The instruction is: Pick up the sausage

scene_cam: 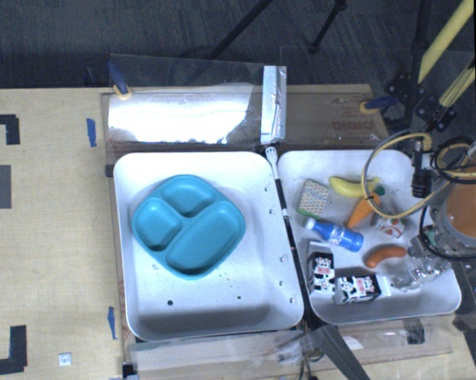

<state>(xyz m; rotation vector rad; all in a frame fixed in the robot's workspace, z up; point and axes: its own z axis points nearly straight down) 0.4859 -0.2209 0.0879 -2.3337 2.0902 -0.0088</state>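
Sausage [384, 255]: reddish-brown, lying in the right bin [444, 299], toward its right side, below the carrot [360, 211].
Hand [420, 274]: we see it low at the right bin's right edge, just beside the sausage; it looks glassy and blurred, so we cannot tell how it stands or whether it touches anything.
Neighbours: banana [345, 187], blue bottle [335, 234], two cow-print cartons [322, 271].
Left bin [141, 305]: holds a blue divided plate [188, 224].
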